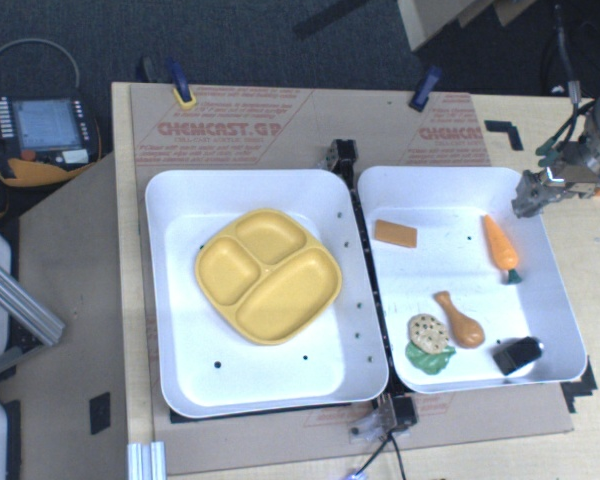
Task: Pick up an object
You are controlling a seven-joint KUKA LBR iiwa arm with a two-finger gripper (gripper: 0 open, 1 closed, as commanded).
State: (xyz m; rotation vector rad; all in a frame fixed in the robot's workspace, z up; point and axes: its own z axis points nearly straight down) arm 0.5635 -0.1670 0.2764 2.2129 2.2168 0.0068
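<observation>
The right bin [400, 193] holds an orange carrot [499, 243], an orange-brown block [395, 234], a brown drumstick [459, 321], a cookie on a green leaf [429, 341] and a small black object [518, 354]. My gripper [532, 192] hangs at the right bin's upper right rim, above and to the right of the carrot, with nothing visibly between its fingers. The left bin [180, 208] holds a yellow divided plate [268, 275].
Both bins rest on a cardboard sheet [280, 118] fixed by blue clamps [183, 88] at the back edge. A black clip [341, 155] sits between the bins at the top. A handheld pendant [42, 133] lies off the bench at far left.
</observation>
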